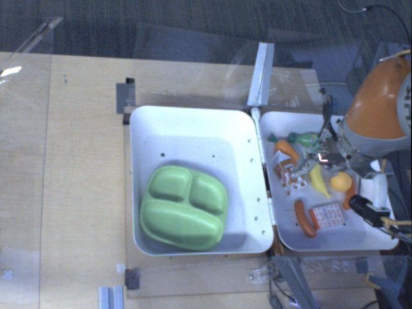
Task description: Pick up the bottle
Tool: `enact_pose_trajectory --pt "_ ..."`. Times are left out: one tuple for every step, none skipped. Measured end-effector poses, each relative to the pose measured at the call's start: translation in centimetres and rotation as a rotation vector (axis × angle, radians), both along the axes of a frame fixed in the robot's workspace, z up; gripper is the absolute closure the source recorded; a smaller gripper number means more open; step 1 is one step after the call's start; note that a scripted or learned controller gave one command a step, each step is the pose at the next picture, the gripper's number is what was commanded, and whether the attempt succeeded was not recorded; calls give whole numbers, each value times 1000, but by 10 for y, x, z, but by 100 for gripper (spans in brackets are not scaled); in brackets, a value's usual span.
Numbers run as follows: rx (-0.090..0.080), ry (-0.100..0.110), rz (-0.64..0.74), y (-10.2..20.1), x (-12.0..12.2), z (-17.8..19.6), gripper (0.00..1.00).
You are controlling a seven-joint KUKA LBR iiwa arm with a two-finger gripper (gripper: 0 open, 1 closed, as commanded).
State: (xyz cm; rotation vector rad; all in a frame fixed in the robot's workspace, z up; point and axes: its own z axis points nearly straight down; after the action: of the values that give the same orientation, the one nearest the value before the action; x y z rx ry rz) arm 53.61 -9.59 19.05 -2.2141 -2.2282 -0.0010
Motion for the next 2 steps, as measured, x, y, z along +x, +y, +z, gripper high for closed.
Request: enact_pose_trajectory --pt "0 -3 4 1 2 9 100" --pt "0 -11 -102 9 -40 -97 100"
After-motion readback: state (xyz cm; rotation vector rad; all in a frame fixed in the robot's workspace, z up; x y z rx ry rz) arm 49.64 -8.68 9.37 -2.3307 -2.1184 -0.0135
